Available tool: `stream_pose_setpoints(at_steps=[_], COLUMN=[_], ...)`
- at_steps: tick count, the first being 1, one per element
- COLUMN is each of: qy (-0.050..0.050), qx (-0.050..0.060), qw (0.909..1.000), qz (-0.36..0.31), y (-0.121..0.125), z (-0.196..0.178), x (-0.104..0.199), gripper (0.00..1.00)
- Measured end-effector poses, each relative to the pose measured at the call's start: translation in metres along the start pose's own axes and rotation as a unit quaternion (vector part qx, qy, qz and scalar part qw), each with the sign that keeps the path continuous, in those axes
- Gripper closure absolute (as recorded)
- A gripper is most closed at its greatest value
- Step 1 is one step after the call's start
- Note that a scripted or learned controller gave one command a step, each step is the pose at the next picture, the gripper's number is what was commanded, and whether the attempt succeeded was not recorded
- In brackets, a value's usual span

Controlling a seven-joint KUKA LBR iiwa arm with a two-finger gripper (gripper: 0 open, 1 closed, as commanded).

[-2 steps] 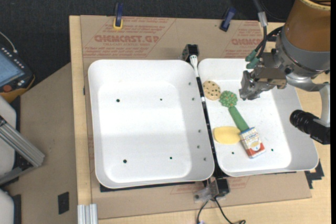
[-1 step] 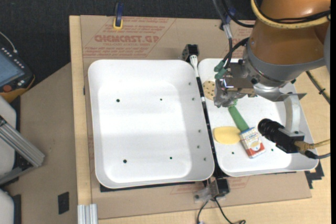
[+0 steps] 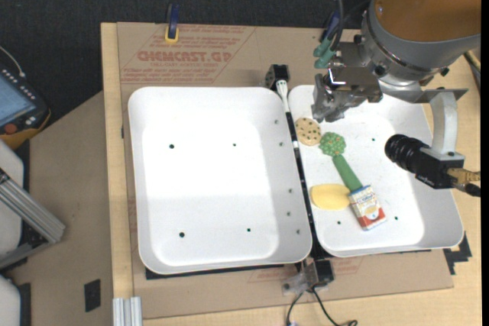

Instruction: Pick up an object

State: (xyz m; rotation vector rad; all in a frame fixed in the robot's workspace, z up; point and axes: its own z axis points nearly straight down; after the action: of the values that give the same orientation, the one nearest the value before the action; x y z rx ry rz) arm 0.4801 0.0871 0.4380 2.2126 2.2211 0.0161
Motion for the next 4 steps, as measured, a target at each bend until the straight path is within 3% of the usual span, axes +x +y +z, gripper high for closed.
stream_pose_setpoints(at_steps=[1,2,3,4], qy=[-0.001,-0.002,0.0,-0.002], qx=[0.003,0.007,0.003,0.009], qw=[1.0,1.0,1.0,0.9999], qz=[0.001,0.001,0.0,0.005], y=[0.0,-0.001,0.0,-0.001], z=[-0.029,-0.018,-0.061,-0.011], x=[0.021,0.031,0.065,0.016], gripper=[1.0,1.0,1.0,1.0])
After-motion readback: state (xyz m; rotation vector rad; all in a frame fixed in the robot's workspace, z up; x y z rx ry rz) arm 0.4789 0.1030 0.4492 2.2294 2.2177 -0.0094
